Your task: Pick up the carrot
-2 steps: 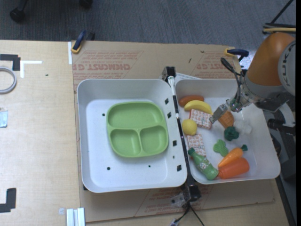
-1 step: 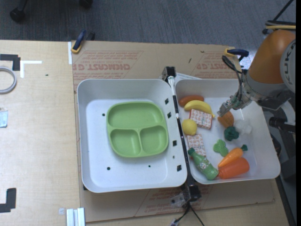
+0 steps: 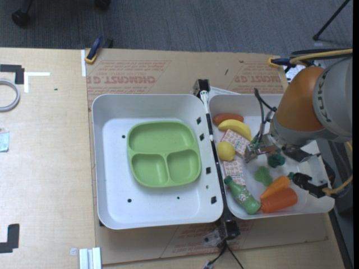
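I see the carrot [image 3: 275, 186] lying in the right bin [image 3: 314, 209], near its front wall, just above an orange-red pepper [image 3: 279, 201]. The gripper [image 3: 257, 148] hangs above and to the left of the carrot, over a printed packet [image 3: 238, 145] and well apart from the carrot. I cannot tell its state. Left of the carrot, a green bottle [image 3: 242, 194] lies tilted.

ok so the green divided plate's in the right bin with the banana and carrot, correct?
Not quite. The camera view shows the green divided plate alone in the left bin. The banana and carrot are in the right bin, as you said.
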Robot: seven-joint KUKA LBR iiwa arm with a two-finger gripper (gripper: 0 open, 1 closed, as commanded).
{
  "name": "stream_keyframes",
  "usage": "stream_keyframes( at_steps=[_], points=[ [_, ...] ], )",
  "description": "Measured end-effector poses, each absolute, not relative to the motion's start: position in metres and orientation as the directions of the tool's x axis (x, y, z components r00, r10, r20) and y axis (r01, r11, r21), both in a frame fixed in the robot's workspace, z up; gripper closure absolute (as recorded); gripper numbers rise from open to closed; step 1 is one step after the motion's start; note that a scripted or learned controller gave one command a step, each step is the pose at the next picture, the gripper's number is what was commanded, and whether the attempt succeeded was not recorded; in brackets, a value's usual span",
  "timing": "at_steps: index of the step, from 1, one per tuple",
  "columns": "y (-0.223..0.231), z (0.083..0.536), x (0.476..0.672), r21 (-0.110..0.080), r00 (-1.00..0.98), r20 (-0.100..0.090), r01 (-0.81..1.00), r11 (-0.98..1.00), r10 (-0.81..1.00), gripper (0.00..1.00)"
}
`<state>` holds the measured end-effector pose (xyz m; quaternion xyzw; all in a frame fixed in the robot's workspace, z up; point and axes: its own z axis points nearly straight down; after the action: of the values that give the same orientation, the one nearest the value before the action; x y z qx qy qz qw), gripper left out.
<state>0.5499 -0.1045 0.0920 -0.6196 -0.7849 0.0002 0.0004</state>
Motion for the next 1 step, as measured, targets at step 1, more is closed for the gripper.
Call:
stream_keyframes(
  at_steps=[1],
  points=[
    [-0.0895,0.1921,0.4908,0.0,-0.018,-0.001,1.0,0.018,1.0,1.0]
  ],
)
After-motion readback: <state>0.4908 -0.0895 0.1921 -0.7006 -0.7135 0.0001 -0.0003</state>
